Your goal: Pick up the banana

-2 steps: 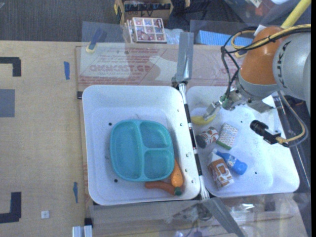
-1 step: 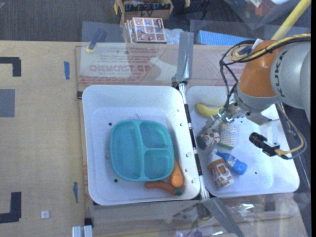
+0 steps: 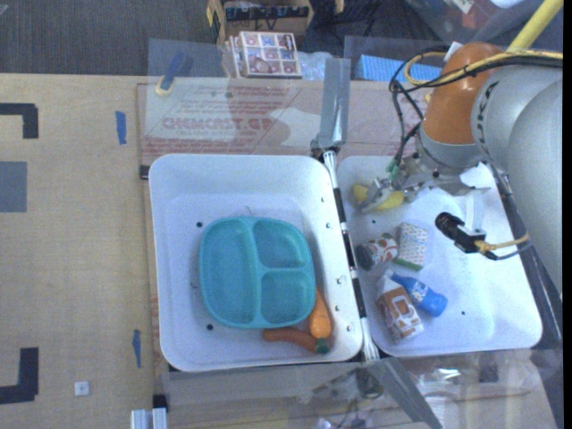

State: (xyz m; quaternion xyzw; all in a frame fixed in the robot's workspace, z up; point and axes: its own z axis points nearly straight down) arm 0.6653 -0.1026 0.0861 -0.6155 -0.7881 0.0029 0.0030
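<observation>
The yellow banana (image 3: 382, 201) lies in the back left corner of the right bin (image 3: 500, 329). My gripper (image 3: 396, 186) hangs low right over it, below the arm's orange band, and covers part of the fruit. From this angle the gripper appears to touch the banana's upper side. Whether the banana is lifted off the bin floor cannot be told.
Just in front of the banana the right bin holds a small can (image 3: 379, 251), a checked packet (image 3: 413, 240), a blue bottle (image 3: 422, 297) and a brown carton (image 3: 399, 316). The left bin (image 3: 179, 204) carries a teal divided plate (image 3: 256, 272), an orange carrot (image 3: 321, 317) and a red sausage-like piece (image 3: 288, 336).
</observation>
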